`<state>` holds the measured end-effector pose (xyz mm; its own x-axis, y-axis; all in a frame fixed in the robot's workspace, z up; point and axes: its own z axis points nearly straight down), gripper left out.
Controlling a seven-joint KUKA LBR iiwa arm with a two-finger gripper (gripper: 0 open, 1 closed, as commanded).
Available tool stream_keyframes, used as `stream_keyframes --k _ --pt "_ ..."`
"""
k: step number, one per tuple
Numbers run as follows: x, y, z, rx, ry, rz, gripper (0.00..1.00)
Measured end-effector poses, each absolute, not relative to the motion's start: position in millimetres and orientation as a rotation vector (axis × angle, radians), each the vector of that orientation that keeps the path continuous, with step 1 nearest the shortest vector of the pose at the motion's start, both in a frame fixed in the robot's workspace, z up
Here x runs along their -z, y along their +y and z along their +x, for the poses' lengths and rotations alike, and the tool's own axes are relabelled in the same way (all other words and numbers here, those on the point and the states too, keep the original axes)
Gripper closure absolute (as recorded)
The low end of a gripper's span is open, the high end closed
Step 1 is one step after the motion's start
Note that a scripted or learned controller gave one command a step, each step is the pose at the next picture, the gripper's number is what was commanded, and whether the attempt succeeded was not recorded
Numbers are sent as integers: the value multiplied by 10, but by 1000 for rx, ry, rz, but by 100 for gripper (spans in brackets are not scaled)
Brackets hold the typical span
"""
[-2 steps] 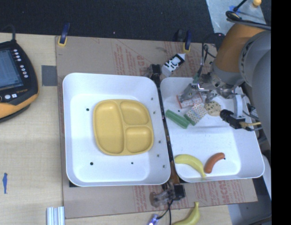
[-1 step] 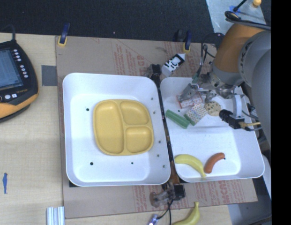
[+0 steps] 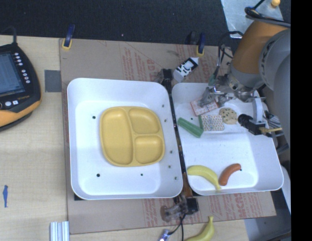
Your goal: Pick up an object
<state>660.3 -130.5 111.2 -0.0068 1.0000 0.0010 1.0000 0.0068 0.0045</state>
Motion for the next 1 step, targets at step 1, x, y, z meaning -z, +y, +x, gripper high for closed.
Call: stream_keyframes --k 1 --pt "-1927 -562 6253 0 2228 2218 100"
